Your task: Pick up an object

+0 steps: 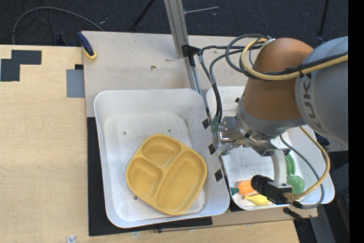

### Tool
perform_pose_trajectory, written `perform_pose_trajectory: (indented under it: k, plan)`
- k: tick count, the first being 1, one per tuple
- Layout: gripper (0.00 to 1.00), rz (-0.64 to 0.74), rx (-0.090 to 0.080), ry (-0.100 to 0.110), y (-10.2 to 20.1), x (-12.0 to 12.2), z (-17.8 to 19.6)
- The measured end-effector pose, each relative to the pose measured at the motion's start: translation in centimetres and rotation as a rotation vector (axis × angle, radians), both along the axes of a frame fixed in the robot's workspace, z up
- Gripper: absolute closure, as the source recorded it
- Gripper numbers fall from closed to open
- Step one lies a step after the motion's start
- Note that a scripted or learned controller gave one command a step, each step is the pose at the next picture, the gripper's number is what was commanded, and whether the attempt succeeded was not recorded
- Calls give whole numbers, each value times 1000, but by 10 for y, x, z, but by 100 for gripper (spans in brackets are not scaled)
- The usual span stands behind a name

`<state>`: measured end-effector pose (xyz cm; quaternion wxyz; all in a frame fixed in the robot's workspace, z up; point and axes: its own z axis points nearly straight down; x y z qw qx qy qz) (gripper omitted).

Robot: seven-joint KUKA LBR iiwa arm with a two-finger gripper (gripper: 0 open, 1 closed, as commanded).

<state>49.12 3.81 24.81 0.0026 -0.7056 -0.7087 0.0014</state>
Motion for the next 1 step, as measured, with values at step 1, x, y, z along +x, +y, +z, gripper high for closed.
perform_pose_trajectory:
  k: [1]
  plan:
    - [100, -1, -1, 1, 40, -10, -14]
